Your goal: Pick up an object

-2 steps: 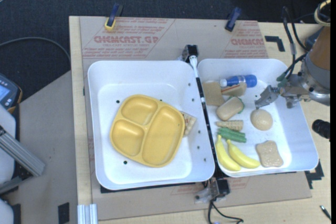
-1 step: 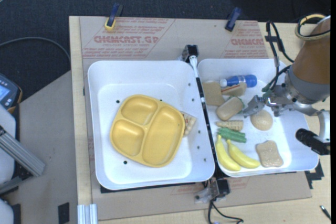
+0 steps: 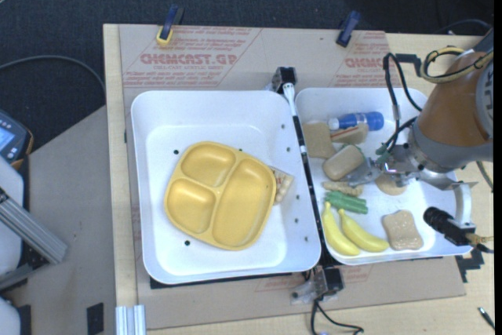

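Observation:
The right bin (image 3: 353, 96) holds a white bottle with a blue cap (image 3: 357, 122), a tan square block (image 3: 318, 139), a tan rounded piece (image 3: 343, 163), a green item (image 3: 346, 202), two yellow bananas (image 3: 353, 234) and a tan bread slice (image 3: 402, 230). My gripper (image 3: 390, 167) is down in this bin, just right of the tan rounded piece and directly over a small tan round object (image 3: 390, 186), which it partly hides. Nothing is visibly lifted.
The left bin (image 3: 149, 137) carries a yellow divided plate (image 3: 220, 194), with a small tan scrap (image 3: 282, 184) at the plate's right edge. A black divider (image 3: 298, 145) separates the bins. Clamps (image 3: 167, 26) (image 3: 347, 27) sit on the back of the board. Cables loop over the arm (image 3: 451, 118).

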`<action>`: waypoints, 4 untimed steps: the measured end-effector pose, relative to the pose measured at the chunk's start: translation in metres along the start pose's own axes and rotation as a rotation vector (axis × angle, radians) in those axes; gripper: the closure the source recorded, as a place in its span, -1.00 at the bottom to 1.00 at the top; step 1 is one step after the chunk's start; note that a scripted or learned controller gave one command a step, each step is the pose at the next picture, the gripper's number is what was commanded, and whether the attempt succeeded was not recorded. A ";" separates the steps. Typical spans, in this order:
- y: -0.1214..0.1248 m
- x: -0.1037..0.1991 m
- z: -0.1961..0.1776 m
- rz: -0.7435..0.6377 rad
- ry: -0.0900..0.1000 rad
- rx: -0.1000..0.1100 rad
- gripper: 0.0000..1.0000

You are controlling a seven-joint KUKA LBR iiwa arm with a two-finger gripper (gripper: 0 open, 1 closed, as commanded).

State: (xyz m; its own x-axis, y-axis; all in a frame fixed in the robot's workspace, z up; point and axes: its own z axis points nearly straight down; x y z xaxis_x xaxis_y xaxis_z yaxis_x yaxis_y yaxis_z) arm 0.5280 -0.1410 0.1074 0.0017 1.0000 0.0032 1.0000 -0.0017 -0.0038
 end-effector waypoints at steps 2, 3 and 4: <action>0.008 0.002 0.002 -0.003 0.000 -0.024 1.00; 0.005 -0.008 -0.049 -0.002 -0.006 -0.008 1.00; 0.001 -0.006 -0.112 -0.003 -0.006 -0.011 1.00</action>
State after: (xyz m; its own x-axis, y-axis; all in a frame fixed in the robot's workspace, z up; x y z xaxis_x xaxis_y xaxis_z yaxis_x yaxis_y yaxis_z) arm 0.5291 -0.1471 0.2189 -0.0009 1.0000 -0.0025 1.0000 0.0009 0.0077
